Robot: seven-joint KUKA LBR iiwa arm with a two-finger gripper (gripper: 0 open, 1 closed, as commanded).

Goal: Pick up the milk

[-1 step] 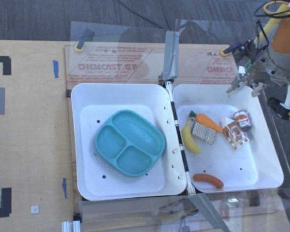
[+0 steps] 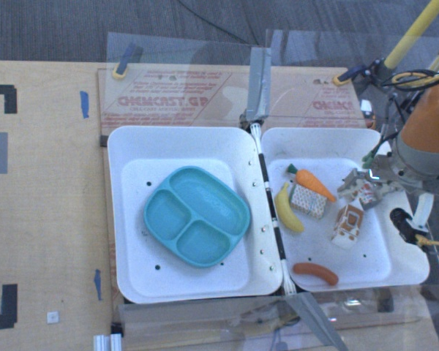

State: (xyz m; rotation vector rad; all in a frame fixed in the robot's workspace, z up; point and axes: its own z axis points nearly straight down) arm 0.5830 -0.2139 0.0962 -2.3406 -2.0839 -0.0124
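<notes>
- I see my end effector (image 2: 367, 185) just above the milk (image 2: 348, 224); I cannot tell its state.
- Risk: the tilted carton slips or topples toward the carrot (image 2: 314, 183).

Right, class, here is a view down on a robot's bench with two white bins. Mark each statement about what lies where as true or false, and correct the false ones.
1. The blue divided plate lies in the left bin. True.
2. The banana lies on the blue plate. False: it lies in the right bin, near the wall between the bins.
3. The carrot lies against the upper side of the small speckled block. True.
4. The milk carton lies in the left bin. False: it lies in the right bin, under the gripper.
5. The sausage lies near the right bin's front edge. True.
</notes>
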